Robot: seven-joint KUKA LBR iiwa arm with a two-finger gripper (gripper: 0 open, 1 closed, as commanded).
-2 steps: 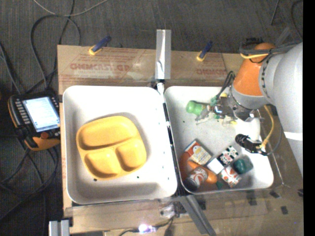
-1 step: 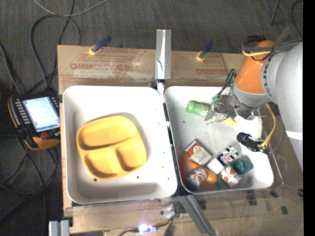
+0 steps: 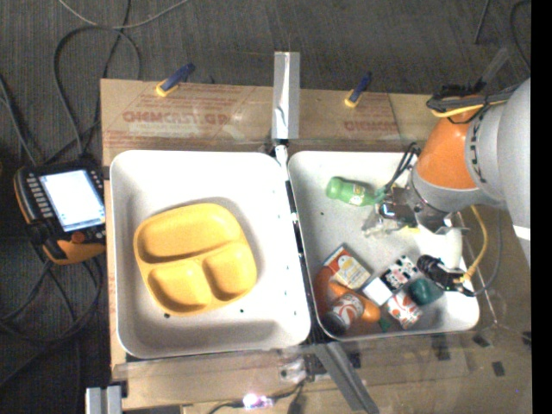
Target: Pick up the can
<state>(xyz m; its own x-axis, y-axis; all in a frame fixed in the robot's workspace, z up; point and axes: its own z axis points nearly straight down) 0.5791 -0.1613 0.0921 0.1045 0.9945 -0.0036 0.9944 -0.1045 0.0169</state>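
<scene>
The can (image 3: 343, 310) lies on its side near the front edge of the right bin (image 3: 345, 231), well apart from the gripper (image 3: 385, 216), which hovers further back beside a green bottle (image 3: 349, 191).

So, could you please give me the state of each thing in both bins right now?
Yellow tray: flat in the left bin, nothing in it.
Green bottle: on its side in the right bin.
Can: on its side by the right bin's near wall.
Gripper: low over the right bin beside the bottle, apart from the can.
</scene>
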